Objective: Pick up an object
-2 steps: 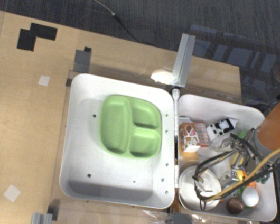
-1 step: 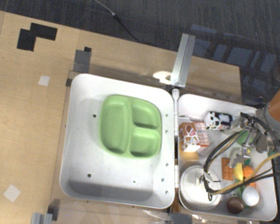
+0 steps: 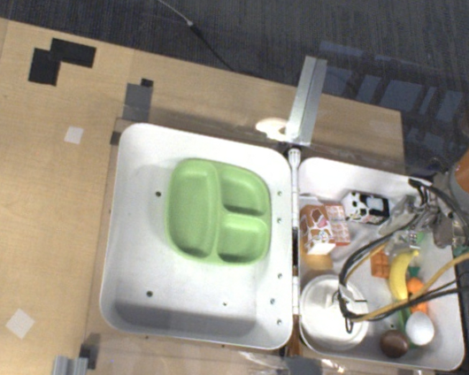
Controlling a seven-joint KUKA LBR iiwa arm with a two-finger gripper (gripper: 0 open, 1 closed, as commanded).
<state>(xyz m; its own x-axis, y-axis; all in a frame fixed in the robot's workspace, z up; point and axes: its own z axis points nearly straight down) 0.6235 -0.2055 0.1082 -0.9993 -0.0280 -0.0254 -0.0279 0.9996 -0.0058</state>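
Two white bins sit side by side on the wooden counter [image 3: 23, 217]. In the left bin [image 3: 121, 297] we've got a green divided tray [image 3: 217, 211], pretty much centered. The right bin [image 3: 448, 350] at the right of the frame is where all the clutter is: a small snack packet [image 3: 325, 225], a black-and-white cow-print item [image 3: 366, 207] above it, a round white bowl [image 3: 329, 311] at the bottom, then a banana [image 3: 400, 272], something orange [image 3: 415, 288], a white egg [image 3: 420, 330] and a brown ball [image 3: 394, 344]. The arm comes in from the upper right, and its gripper [image 3: 418, 225] hangs over the bin's top right part just above the banana. We honestly can't tell its state; cables are in the way.
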